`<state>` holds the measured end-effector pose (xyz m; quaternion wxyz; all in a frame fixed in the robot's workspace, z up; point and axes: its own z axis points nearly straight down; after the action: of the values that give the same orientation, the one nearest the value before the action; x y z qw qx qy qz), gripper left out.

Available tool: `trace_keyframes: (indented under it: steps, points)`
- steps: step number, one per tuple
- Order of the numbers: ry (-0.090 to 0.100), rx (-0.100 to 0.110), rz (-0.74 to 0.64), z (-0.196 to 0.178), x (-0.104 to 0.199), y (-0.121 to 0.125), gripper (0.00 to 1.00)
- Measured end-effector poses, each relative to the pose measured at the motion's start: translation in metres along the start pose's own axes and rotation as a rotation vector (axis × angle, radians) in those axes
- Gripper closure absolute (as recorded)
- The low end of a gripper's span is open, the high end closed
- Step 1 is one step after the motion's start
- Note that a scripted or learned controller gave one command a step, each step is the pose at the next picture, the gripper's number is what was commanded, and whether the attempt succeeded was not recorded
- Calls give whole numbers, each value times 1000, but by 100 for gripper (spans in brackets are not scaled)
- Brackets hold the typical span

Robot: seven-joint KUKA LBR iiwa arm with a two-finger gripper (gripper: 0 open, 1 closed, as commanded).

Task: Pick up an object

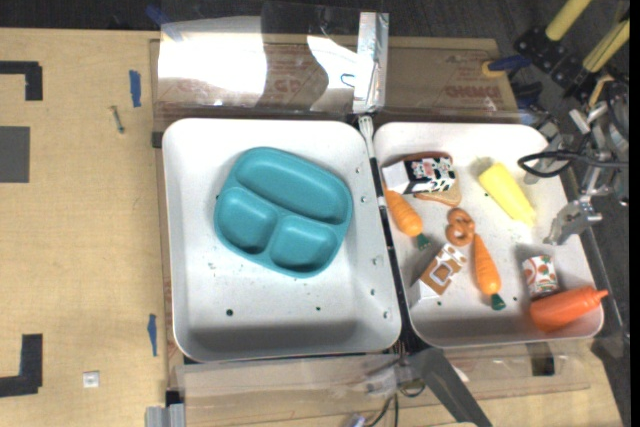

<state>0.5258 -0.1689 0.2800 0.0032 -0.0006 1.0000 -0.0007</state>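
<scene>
Right bin (497,332): two carrots (404,213) (485,267), one pretzel (459,227), one yellow piece (507,191), one cow-print carton (428,175), one orange bottle (564,307); left bin (190,215): one teal tray (283,209); pincer (566,220) over right bin's right rim, state cannot be told.

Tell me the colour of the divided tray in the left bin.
Teal, all over: the tray shows plainly in the camera view.

Wooden bench (70,245), two white bins (190,215)
</scene>
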Motion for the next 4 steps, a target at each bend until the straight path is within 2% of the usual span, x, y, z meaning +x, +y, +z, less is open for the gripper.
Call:
trace_keyframes:
  steps: [1, 2, 3, 4]
  points:
    - [6, -3, -206, 87, -9, -35, 0]
    - [-9, 4, -363, 190, -82, -54, 0]
    - [-5, -1, -317, 193, -105, -29, 0]
    - [-5, -4, -309, 191, -46, 48, 0]
